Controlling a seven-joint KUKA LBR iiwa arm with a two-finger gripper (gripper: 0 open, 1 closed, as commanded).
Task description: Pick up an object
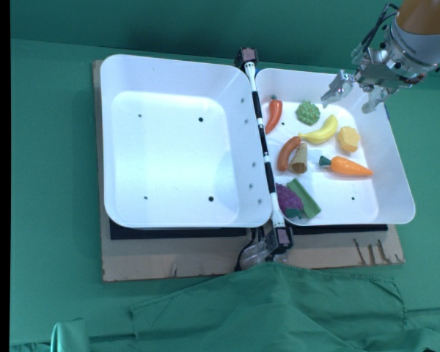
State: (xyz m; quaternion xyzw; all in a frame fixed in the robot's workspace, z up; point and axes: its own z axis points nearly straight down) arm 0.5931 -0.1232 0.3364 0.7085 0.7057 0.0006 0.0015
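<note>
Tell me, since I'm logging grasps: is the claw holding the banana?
No: the banana lies in the right bin beside the broccoli, while the open claw hangs apart above it.

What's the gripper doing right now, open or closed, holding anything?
Gripper: open, holding nothing, above the right bin's far edge.

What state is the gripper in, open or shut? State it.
Open. The gripper hangs above the right bin's far edge with its two fingers spread apart and nothing between them.
</note>
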